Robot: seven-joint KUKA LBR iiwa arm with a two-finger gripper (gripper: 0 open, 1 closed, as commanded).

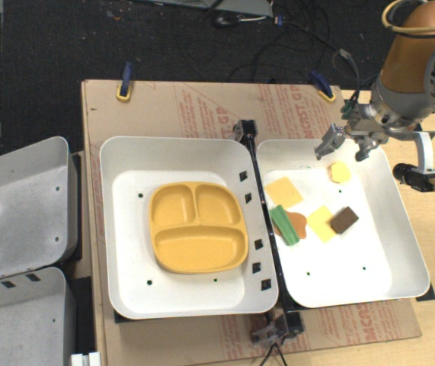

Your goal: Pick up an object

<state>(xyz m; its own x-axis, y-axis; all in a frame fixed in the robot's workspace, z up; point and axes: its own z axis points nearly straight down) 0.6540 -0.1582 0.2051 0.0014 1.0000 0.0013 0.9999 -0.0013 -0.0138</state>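
In the right bin (400, 265), nearest the camera, lie a brown block (344, 219), a yellow square (321, 223), an orange piece (297, 223) and a green strip (283, 225). Farther back, a small yellow round piece (340, 173) sits just below the hand (346, 148), whose fingers are spread apart, grasping nothing.

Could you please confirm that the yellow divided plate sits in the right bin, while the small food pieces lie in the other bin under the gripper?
Not quite: the camera view shows the yellow divided plate in the left bin, not the right one. The small food pieces, such as the green piece and the brown block, do lie in the other bin, with the gripper above its far end.
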